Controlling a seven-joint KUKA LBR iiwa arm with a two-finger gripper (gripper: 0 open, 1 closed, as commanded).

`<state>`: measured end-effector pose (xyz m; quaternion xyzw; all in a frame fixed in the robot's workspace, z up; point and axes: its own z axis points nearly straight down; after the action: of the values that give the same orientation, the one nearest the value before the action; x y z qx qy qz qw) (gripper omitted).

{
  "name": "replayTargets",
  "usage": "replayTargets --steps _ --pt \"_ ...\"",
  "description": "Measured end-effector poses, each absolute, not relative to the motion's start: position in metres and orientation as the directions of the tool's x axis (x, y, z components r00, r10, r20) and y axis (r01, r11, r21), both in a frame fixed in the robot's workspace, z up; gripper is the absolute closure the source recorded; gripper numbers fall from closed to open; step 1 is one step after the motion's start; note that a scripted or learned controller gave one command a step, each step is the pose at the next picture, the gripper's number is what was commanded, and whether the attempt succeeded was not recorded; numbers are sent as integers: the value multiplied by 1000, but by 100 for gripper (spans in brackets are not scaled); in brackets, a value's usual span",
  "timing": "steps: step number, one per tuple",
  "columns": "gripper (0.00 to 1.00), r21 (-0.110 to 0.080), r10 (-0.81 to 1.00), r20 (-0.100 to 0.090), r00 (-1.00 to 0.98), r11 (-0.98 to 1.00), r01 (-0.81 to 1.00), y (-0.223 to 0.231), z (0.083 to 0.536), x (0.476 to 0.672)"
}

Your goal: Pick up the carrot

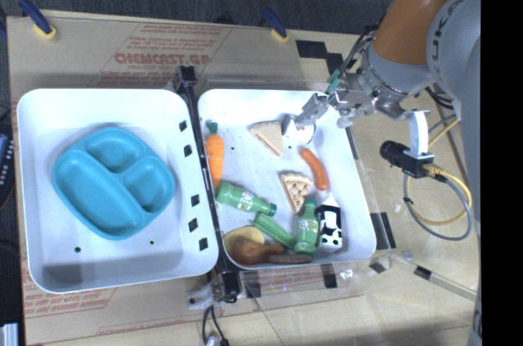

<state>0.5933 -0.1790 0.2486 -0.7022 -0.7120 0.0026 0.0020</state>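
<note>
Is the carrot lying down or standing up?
Lying down. The carrot rests flat on the floor of the right bin, by its left wall, green top pointing away.

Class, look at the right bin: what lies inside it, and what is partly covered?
Inside the right bin: a carrot by the left wall, two sandwich wedges, a sausage, green bottles, a cow-patterned carton. A brown item is partly covered by bottles.

Robot lab: clamped bench point(163, 50), cables point(441, 205), bins point(98, 103).
</note>
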Motion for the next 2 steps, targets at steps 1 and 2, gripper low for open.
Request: replayTargets --steps 1,2 --pt "0 8 995 -7 -96 96 995 -125 100 647" --pt "0 8 993 -6 119 -119 993 -97 99 660"
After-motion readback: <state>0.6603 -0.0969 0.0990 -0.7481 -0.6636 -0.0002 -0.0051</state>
